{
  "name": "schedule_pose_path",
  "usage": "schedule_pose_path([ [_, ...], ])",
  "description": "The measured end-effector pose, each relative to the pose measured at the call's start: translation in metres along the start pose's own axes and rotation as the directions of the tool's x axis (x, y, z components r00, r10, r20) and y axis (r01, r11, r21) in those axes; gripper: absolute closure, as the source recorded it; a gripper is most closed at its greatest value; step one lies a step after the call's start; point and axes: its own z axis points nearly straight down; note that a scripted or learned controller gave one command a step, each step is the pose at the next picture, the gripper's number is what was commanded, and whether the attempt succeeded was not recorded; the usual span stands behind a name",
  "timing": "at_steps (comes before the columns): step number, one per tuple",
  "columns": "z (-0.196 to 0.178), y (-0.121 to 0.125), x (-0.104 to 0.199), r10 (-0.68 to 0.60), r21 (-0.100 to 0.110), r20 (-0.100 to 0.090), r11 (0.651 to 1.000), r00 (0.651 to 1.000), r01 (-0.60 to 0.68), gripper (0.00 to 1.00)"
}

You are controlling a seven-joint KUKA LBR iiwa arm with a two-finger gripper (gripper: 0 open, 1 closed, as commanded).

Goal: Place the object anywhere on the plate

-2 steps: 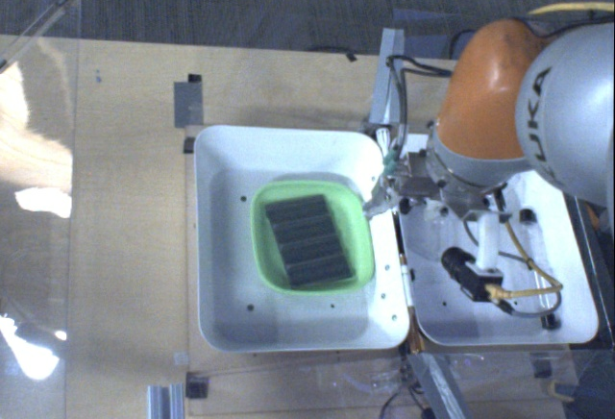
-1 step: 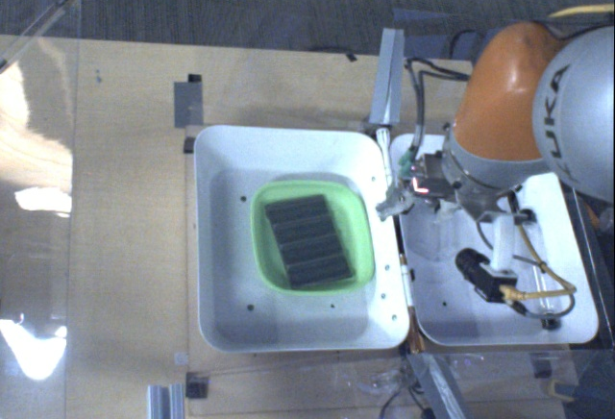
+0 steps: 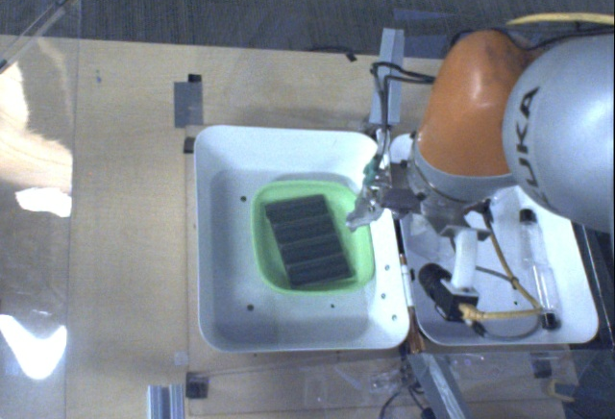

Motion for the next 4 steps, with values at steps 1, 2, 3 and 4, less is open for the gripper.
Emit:
schedule_pose_path([
  [1,-0.066,0.008,-0.079,0.038,-0.004,0.002,0.999,0.999,-0.038,0.00],
  [2,0.044,0.014,-0.026,0.076,0.004,0.002,0.997,0.997,-0.076,0.00],
  [3,0.014,0.017,-0.065,0.085,-0.001,0.001,0.996,0.996,-0.085,0.00],
  [4,0.048,0.061,-0.133,0.089,0.003,0.003,0.996,0.996,-0.089,0.00],
])
